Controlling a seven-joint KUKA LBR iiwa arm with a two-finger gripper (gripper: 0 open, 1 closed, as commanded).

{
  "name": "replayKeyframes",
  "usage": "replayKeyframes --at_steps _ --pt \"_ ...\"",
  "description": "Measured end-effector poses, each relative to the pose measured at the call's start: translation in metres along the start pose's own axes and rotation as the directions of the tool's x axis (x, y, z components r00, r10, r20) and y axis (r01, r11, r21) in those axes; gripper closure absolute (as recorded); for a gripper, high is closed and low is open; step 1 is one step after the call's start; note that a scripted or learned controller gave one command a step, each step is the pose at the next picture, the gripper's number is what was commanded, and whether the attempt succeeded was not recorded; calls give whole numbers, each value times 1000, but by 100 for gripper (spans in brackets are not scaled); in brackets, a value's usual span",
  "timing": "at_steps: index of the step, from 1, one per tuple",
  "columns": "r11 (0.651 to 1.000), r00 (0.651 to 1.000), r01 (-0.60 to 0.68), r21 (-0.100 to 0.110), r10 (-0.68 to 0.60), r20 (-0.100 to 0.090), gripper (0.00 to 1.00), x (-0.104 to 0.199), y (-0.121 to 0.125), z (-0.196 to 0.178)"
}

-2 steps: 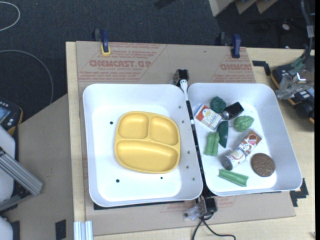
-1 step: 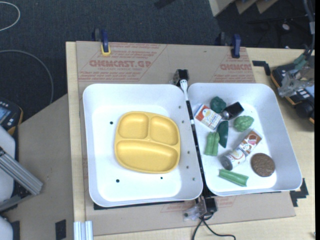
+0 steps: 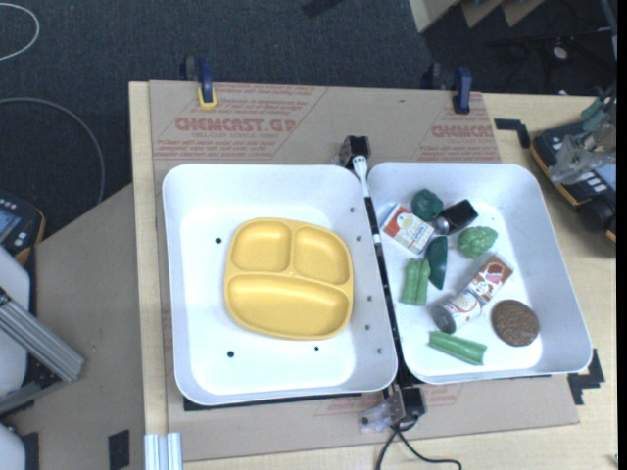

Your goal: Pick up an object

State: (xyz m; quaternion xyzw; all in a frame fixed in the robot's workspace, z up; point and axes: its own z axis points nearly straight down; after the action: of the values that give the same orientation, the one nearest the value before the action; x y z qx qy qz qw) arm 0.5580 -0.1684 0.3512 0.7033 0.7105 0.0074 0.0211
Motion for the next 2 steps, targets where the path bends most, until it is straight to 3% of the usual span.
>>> replayKeyframes --at_steps 2 --pt "1000 1000 2 -8 -2 5 100 -1 2 -21"
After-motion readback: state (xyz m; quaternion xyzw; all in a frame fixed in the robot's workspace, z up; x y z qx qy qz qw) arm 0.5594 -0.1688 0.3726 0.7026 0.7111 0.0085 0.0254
